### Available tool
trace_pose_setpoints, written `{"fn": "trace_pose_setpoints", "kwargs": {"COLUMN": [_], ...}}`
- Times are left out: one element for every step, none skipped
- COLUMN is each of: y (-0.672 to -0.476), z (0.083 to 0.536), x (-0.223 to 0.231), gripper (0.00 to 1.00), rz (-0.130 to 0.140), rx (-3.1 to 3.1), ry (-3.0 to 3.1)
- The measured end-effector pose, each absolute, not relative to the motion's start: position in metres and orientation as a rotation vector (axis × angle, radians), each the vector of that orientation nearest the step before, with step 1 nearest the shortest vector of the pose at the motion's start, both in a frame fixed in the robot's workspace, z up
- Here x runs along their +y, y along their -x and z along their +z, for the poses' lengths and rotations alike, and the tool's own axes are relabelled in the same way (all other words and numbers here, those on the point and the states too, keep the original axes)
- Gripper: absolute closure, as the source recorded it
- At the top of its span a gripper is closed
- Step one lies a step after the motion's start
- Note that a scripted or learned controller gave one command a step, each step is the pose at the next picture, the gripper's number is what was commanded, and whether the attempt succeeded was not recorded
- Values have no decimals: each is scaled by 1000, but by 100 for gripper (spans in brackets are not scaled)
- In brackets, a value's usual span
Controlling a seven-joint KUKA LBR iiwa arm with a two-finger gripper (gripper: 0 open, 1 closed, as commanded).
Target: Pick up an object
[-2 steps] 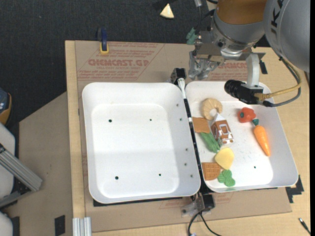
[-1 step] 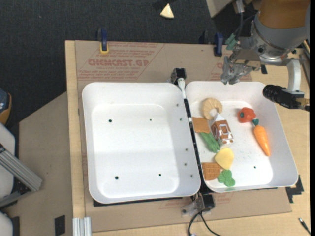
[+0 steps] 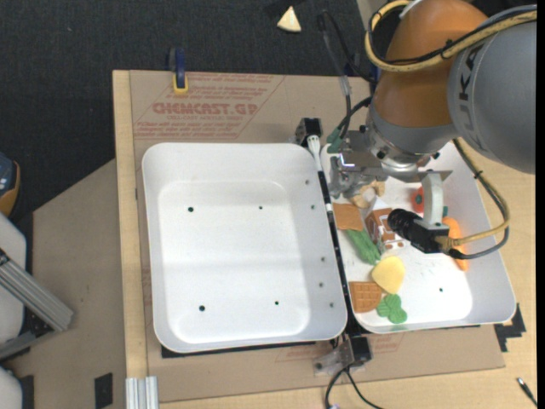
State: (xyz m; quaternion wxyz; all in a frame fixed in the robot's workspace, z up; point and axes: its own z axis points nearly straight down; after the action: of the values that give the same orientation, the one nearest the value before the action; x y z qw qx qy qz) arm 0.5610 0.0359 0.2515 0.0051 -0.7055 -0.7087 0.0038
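Cardboard (image 3: 213,109) underlies the right bin (image 3: 464,290), where a green strip (image 3: 364,245) slants upper left to lower right below the gripper (image 3: 356,177); its spread cannot be told.

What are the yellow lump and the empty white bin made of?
The yellow lump looks like smooth plastic, maybe toy food: even colour, rounded shape. The left white bin looks like thin moulded plastic: rounded corners, slightly glossy rim. Neither is certain.

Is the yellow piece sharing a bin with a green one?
Yes, the yellow piece sits by a green piece in the bin under the arm.
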Motion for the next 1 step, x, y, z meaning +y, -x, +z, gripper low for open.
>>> {"fn": "trace_pose_setpoints", "kwargs": {"y": [-555], "z": [245], "x": [-25], "gripper": [100], "rz": [3], "rx": [-2214], "ry": [2226]}}
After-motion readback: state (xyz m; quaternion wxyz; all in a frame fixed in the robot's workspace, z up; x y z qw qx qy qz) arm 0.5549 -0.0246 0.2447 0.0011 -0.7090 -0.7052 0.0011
